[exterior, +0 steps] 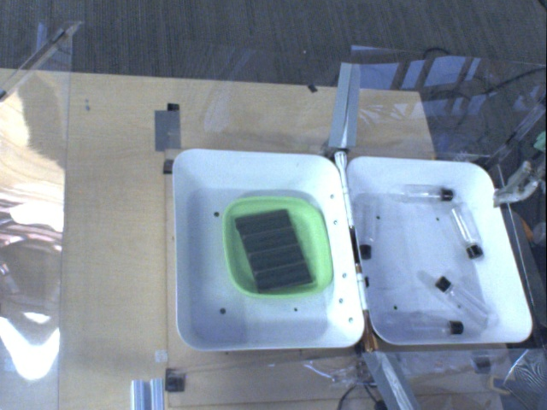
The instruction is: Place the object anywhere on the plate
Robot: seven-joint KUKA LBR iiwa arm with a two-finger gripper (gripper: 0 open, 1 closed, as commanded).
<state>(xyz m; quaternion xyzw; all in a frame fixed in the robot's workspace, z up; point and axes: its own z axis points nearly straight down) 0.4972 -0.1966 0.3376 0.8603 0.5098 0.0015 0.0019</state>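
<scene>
Glossy green plate [318,244], ribbed matt object [273,250]

At the right edge of your view, a little above mid-height, a slim pale grey part [516,188] reaches in from the right, its left tip bent slightly downward. Just above it, hard against the edge, sits a small pale bit [540,143]. Both are blurred and cut off by the frame. You cannot tell from this whether they belong to the arm, or which link or joint they would be.
</scene>
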